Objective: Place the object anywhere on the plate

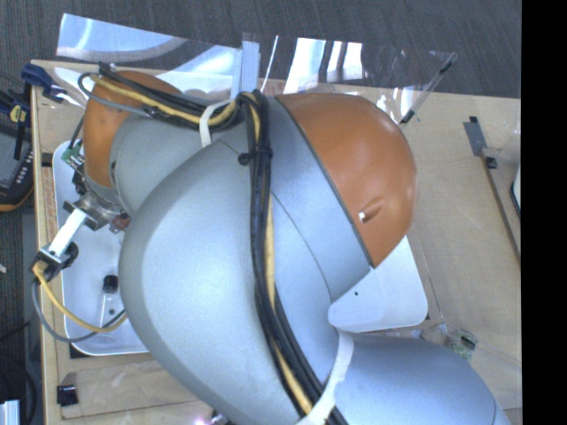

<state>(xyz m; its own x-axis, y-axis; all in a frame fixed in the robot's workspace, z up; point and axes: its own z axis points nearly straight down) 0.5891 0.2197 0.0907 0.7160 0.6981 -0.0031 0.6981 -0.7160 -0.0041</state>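
The grey arm (266, 264) with its orange band (354, 166) covers most of the worktop (461, 202) and both white bins. Left of the arm, a strip of the left bin (89, 317) shows. Whether the jaws are open cannot be told; the object and plate are hidden.

The floor (266, 7) was dark grey carpet. A light wooden bench (461, 202) stood on it. Clear shiny plastic sheets (328, 58) stood along the bench's far edge and caught bright light.
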